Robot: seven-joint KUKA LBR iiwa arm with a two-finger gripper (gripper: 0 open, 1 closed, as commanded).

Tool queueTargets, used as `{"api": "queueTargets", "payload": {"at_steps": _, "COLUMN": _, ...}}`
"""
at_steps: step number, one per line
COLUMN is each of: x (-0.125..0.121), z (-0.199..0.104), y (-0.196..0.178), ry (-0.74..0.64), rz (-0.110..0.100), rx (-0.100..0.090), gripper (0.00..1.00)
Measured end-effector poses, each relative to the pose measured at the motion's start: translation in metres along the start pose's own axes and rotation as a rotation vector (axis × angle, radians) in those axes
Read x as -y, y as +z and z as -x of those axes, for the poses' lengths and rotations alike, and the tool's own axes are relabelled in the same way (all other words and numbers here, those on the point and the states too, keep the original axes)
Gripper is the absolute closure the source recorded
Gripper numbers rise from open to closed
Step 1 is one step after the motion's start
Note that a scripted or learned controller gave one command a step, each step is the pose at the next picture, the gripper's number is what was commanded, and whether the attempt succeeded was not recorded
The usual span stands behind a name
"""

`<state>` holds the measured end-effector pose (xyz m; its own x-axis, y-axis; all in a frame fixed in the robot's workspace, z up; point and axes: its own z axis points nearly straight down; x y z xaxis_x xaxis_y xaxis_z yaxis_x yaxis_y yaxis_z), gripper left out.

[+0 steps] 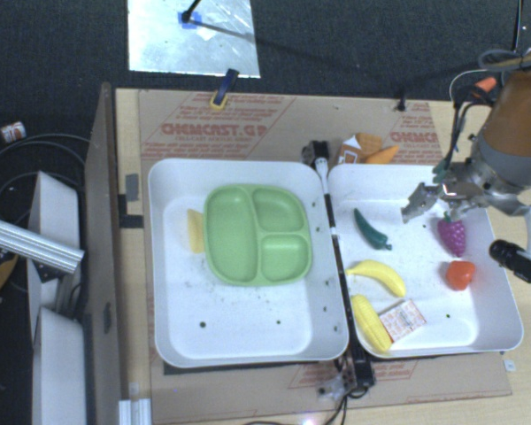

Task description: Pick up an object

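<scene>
One fixed camera looks down aslant on both white bins (pixel 248 348).

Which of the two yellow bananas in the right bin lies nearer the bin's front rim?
The lower banana, lying lengthwise beside the small packet along the centre divider. The other banana curves crosswise farther up the bin, nearer the green pepper.

I've got the arm (pixel 518 118) coming in from the right edge, upper right of the frame, its grey body and orange band showing up there. The wrist tips down and toward the left. The gripper (pixel 429 200) sits at mid-height on the right side, reaching left of the wrist. Its tip looks grey and angular, low in the picture relative to the band. Nothing between its fingers that I can make out.
</scene>
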<state>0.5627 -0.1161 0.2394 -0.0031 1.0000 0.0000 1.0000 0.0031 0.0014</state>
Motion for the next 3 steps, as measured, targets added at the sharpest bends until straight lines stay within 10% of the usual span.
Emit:
{"api": "queueTargets", "payload": {"at_steps": 2, "x": 0.027, "z": -0.009, "y": 0.15, "ry": 0.004, "rz": 0.022, "rx": -0.001, "gripper": 0.0}}
{"api": "queueTargets", "payload": {"at_steps": 3, "x": -0.029, "z": -0.026, "y": 0.154, "ry": -0.004, "rz": 0.007, "rx": 0.001, "gripper": 0.0}}
